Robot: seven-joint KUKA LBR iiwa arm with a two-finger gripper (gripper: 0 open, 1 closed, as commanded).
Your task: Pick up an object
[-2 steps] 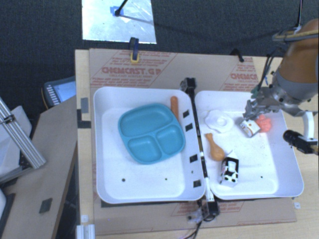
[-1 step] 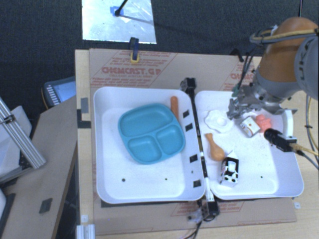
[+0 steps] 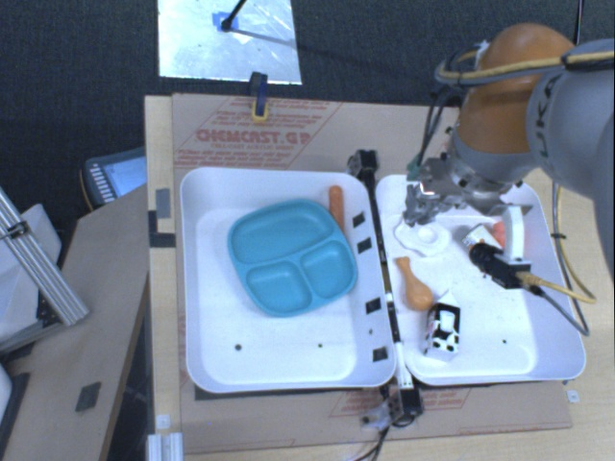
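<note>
My gripper (image 3: 419, 207) hangs low over the far left part of the right bin (image 3: 553, 349), just above a white rounded piece (image 3: 429, 239). An orange drumstick-shaped toy (image 3: 414, 284) lies nearer the front beside the divider. In front of it stands a small black-and-white cow figure (image 3: 443, 329). A white and red piece (image 3: 512, 230) rests toward the bin's right side, partly behind the arm. Nothing shows between the gripper's tips.
The left bin (image 3: 207, 353) holds a blue divided plate (image 3: 291, 255), and an orange sausage-like stick (image 3: 335, 205) lies at the plate's far right edge. The grey arm with its orange band (image 3: 514, 84) covers the far right corner.
</note>
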